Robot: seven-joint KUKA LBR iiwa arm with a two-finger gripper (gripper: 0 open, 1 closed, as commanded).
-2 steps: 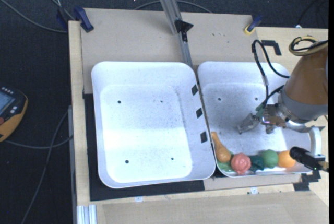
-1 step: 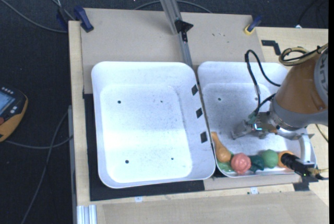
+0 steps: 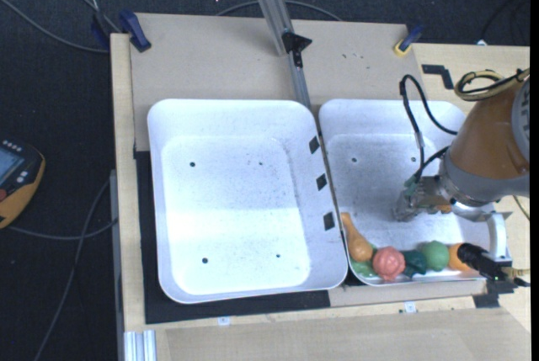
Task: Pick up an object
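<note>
Camera view: the arm [image 3: 493, 145] is seen reaching in from the right, its orange band above the grey wrist, with the gripper [image 3: 413, 206] lowered into the right bin [image 3: 370, 119] over the bin's bare floor. Whether the tool is open or closed cannot be told at this size, and nothing is seen held in it. The objects are gathered along the right bin's near edge, apart from the gripper: an orange piece [image 3: 357, 243] at the left, a pink ball [image 3: 388, 262] beside it, a green object [image 3: 434, 254] further right, and another orange object [image 3: 460, 257] at the end. The left bin [image 3: 232, 199] lies just beside the right one. Both bins are borne on a tan bench [image 3: 210, 56], with blue clamps [image 3: 133, 29] at its far corners and dark carpet [image 3: 50, 98] around it.
</note>
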